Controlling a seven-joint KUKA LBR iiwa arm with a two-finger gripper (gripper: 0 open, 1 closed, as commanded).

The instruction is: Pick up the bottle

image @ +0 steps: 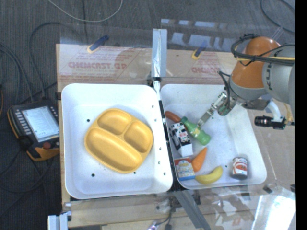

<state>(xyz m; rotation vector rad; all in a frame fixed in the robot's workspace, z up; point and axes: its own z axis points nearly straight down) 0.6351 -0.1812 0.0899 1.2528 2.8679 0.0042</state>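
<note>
Two white bins sit side by side. Nearest in the right bin (256,169): banana (209,176), can (240,166), carrot (199,159). Mid-bin, the green bottle (196,132) lies tilted. Gripper (203,120) hangs just beside its cap end; finger spacing cannot be determined. Left bin (72,176) holds a yellow tray (119,140).

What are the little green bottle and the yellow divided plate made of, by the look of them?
Green bottle: probably plastic, smooth and slightly glossy, evenly coloured like a toy. Yellow divided plate: likely moulded plastic, with soft rounded compartment edges and a dull sheen. Neither can be confirmed by sight alone.
</note>
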